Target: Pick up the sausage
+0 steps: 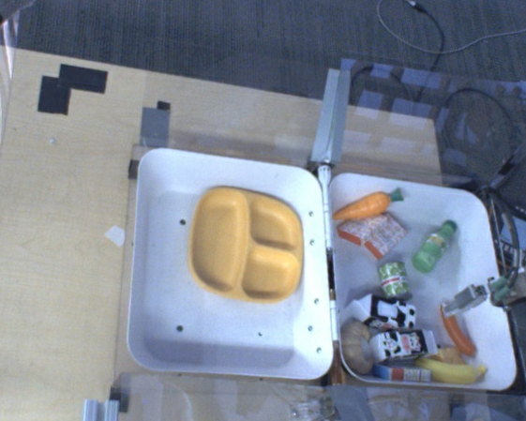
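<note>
Tool (472, 298) of the grey arm is seen at the right bin's (489, 214) right side, just above the sausage (458, 332); whether it is released or clenched cannot be told. That orange-red sausage is shown lying near the bin's right wall, beside a banana (452, 371).

A robotics lab: 2 white bins (146, 239) fixed to a wooden surface (53, 228), loose cables (426, 25) over grey carpet (219, 20).
</note>
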`<state>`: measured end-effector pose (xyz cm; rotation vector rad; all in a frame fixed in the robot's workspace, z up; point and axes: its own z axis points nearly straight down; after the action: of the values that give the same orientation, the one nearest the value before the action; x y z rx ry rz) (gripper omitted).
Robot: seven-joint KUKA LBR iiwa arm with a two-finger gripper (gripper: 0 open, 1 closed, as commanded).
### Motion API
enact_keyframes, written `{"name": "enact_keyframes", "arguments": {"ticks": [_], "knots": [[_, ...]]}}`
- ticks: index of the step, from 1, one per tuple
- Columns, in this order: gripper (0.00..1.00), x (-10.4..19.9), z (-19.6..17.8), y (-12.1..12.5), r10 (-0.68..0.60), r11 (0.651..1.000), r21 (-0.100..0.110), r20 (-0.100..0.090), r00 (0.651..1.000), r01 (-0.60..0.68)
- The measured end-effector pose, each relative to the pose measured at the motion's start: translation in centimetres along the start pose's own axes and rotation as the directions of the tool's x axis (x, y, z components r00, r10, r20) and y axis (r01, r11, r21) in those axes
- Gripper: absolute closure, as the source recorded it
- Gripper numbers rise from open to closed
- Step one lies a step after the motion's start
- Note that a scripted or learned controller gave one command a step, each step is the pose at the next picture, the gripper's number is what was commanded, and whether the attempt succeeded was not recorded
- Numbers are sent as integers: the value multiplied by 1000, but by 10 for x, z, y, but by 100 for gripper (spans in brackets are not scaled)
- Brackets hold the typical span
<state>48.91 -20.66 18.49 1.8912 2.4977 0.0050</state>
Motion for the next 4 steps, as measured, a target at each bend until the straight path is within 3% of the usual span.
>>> {"name": "enact_keyframes", "arguments": {"ticks": [1,2,3,4], "knots": [[0,-6,95,25,-8,1000,-6,4,1000,8],[0,1,51,-1,72,997,2,-1,997,-72],[0,0,96,4,98,995,-3,1,995,-98],[0,-9,74,34,-126,992,2,-1,992,126]]}}
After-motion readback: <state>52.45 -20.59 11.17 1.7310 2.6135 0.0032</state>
